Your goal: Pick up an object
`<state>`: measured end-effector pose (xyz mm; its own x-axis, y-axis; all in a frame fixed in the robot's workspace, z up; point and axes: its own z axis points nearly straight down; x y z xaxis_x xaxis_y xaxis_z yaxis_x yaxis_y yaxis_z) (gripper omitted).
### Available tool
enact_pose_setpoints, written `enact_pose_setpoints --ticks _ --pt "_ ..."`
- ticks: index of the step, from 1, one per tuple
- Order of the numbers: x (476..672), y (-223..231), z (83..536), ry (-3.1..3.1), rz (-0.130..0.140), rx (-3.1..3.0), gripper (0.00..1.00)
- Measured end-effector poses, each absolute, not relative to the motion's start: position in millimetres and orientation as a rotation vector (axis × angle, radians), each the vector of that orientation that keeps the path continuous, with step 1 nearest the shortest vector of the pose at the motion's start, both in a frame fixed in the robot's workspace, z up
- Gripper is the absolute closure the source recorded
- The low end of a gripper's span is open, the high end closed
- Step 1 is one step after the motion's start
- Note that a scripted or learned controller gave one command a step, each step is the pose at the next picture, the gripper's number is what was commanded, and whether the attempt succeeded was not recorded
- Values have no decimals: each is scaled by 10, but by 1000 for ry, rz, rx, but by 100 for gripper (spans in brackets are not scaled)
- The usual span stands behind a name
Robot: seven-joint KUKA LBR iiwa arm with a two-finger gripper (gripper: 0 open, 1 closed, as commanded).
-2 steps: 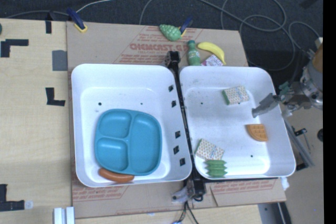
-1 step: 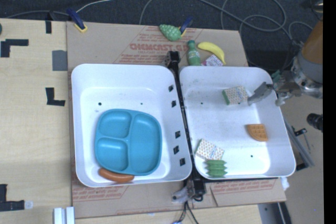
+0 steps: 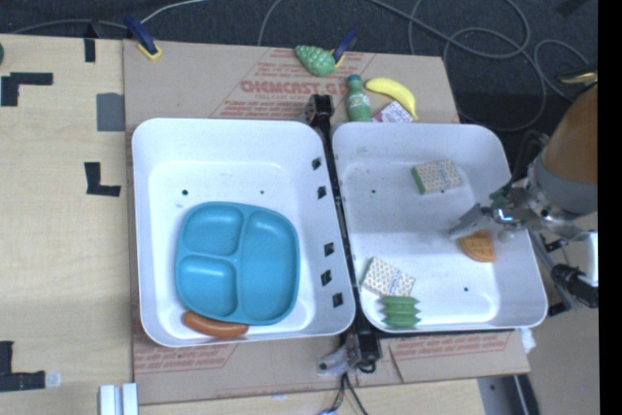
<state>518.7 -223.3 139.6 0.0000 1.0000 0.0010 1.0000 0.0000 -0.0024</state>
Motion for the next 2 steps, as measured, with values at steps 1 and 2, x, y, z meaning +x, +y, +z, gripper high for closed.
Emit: enact_pose_setpoints --ticks 1,2 --pt "5384 -2223 904 -2227 -10 -2221 0" --pt "5405 -2246 1029 -2234 -12 -2230 100"
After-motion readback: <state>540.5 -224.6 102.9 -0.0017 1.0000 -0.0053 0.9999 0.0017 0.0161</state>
